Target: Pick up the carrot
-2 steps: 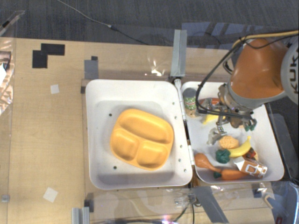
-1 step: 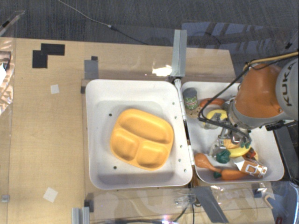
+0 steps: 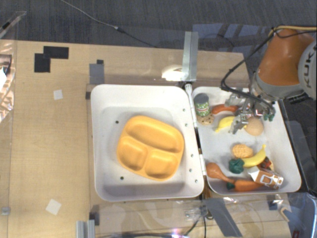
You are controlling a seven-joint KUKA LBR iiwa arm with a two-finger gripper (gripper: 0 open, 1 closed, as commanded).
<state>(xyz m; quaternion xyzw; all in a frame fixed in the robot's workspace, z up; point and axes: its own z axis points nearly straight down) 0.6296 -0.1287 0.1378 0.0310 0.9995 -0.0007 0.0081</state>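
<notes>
Gripper (image 3: 241,119), finger state unclear, hovers above small banana (image 3: 224,124); carrot (image 3: 246,185) lies well below it, long axis horizontal.

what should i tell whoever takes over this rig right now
Gripper: low over the far part of the right bin, by a small yellow piece; I cannot tell whether it is open or shut.
Carrot: lying at the near edge of the right bin, beside the carton and chicken leg.
Done: nothing; the carrot lies in the bin.
Left: move over the carrot, grasp, lift.
</notes>
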